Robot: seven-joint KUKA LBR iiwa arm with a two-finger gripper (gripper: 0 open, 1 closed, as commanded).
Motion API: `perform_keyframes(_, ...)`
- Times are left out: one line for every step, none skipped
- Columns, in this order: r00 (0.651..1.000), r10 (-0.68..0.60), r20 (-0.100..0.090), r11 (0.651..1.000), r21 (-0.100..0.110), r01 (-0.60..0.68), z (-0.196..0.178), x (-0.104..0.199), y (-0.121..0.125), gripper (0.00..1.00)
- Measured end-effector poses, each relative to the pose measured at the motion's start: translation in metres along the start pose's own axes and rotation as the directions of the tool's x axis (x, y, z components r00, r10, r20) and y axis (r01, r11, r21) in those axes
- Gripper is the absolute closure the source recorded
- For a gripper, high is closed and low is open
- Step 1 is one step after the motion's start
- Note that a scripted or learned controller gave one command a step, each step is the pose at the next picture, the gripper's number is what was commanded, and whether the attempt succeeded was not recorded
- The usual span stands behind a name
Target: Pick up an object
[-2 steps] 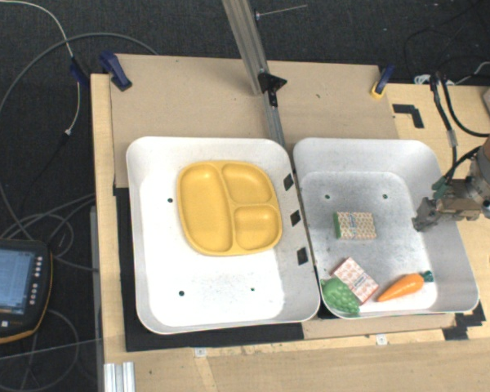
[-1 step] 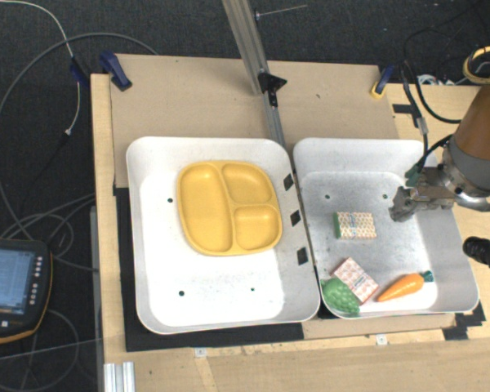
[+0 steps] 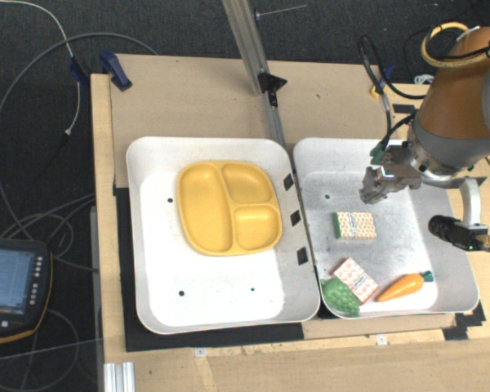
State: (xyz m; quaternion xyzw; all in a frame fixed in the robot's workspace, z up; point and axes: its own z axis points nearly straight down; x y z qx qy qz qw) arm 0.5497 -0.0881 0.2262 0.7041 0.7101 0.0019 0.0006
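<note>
Nearest the camera, the green toy (image 3: 340,296), red-and-white box (image 3: 356,277) and carrot (image 3: 402,287) crowd the right bin's (image 3: 441,305) front edge, so a grab there could foul on the rim or on a neighbour. Safer is the speckled block (image 3: 355,225), lying flat and alone mid-bin, just below and slightly left of the gripper (image 3: 376,189). Whether it is apart or together I cannot tell.

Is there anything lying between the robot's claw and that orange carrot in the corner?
Yes. In the camera view, a small patterned packet lies on the bin floor, roughly between the gripper and the carrot; the rest is bare white bin.
</note>
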Motion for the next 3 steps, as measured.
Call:
perform_keyframes(1.000, 0.002, 0.000, 1.000, 0.001, -0.002, -0.007, 0.045, 0.016, 1.00)
perform_keyframes(1.000, 0.001, 0.000, 1.000, 0.001, -0.001, 0.000, 0.097, 0.048, 1.00)
perform_keyframes(1.000, 0.002, 0.000, 1.000, 0.001, -0.002, 0.007, 0.144, 0.076, 1.00)
